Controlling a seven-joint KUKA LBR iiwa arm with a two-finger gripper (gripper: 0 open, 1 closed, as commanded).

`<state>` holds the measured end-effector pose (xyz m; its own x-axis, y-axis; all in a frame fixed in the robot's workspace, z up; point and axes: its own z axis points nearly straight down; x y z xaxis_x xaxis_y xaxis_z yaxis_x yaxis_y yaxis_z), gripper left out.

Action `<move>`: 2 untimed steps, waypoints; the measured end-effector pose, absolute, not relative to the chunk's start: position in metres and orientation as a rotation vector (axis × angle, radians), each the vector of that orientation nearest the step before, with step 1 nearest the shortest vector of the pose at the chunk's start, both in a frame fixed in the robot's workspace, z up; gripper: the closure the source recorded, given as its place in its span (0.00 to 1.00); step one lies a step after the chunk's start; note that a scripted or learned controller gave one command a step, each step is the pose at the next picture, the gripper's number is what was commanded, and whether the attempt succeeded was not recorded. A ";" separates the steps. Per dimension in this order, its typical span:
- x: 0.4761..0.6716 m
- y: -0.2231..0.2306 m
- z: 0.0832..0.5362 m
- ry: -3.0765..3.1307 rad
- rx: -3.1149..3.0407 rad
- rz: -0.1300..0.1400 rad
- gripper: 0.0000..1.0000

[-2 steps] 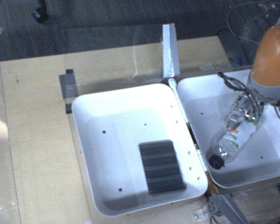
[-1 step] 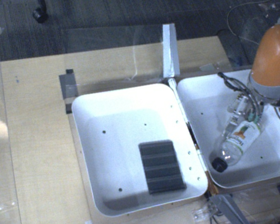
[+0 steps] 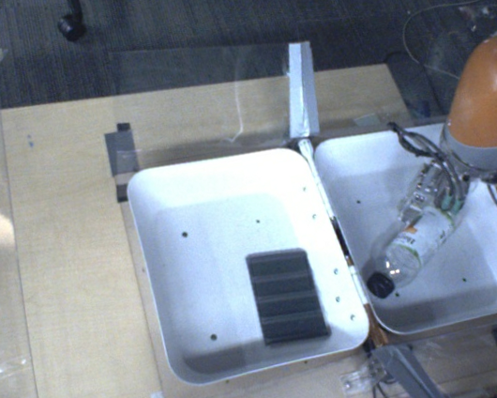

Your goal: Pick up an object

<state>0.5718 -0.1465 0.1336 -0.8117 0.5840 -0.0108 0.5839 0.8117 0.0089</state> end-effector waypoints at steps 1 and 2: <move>0.572 -0.147 0.134 2.978 0.960 0.008 0.00; 0.552 -0.102 0.090 3.021 0.809 0.004 0.00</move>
